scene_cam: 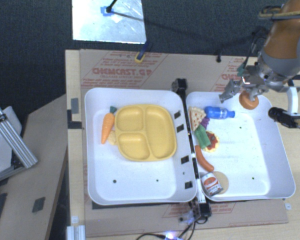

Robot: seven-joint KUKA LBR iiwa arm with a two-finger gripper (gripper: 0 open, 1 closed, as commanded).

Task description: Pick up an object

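A yellow divided plate (142, 132) and a carrot (107, 127) are held in the left bin (97, 184). A blue bottle (219, 113), a sausage (204, 159) and a can (211, 184) are held in the right bin (270, 176). An orange round object (249, 101) is seen at the gripper (246, 90), over the right bin's far edge; whether it is clamped cannot be told.

Yellow divided plate (142, 132) and carrot (107, 127) lie in the left bin (135, 191)
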